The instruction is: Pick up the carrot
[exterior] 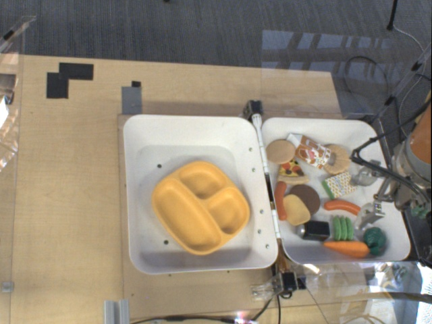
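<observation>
Claw [373,211] hangs above the carrot [347,248]; its opening cannot be told.

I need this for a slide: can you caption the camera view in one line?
Gripper at the right bin's edge, near the carrot lying among toy foods; yellow divided plate in the left bin.

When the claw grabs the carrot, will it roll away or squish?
The carrot looks like smooth toy plastic, so probably stiff, not squishy, and maybe slippery. Its rounded, tapered shape could let it roll or swing if nudged, though the bin wall beside it may stop it. It looks small next to the yellow plate, so likely light.
</observation>
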Robot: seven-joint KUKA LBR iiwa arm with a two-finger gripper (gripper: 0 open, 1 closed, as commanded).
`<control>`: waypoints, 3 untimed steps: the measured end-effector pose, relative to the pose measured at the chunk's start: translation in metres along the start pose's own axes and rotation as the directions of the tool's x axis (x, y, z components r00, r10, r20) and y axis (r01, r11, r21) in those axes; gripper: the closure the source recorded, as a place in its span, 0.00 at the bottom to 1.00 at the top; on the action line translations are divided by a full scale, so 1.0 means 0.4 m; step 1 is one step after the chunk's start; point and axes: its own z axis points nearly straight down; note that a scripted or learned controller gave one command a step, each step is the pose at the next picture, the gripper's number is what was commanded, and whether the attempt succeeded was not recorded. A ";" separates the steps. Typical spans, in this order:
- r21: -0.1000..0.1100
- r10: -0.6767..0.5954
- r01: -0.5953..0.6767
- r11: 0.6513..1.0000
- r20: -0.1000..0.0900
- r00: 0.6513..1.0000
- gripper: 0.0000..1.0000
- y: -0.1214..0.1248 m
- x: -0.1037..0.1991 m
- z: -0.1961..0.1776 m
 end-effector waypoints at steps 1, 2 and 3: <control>-0.002 -0.157 0.157 0.988 0.003 0.988 0.00 0.115 0.018 0.008; 0.000 -0.340 0.340 0.940 0.004 0.940 0.00 0.039 0.006 0.028; -0.007 -0.345 0.345 0.939 0.005 0.939 0.00 0.331 -0.019 0.071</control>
